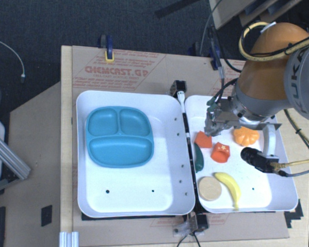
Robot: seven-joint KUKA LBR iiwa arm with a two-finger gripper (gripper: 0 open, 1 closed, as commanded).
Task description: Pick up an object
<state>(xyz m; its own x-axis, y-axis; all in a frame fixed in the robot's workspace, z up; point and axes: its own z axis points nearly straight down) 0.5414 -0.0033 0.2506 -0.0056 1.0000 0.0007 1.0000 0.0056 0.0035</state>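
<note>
1. Near the frame's bottom right, a banana [229, 187] and a round tan disc [210, 188] lie in the right bin [274, 196].
2. Farther up, a red pepper [220, 152] and an orange block [203, 140] sit mid-bin.
3. The tool [215, 126] hangs just above the block; its grip cannot be told.
4. A blue divided plate [120, 136] fills the left bin [135, 197].

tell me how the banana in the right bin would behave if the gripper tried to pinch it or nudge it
The banana looks like a smooth, glossy toy, so it is probably light, stiff and somewhat slippery between narrow fingers. Its curved shape suggests it would pivot or slide on the bin floor rather than roll. It lies beside the round tan disc, which a push might shift too.
</note>
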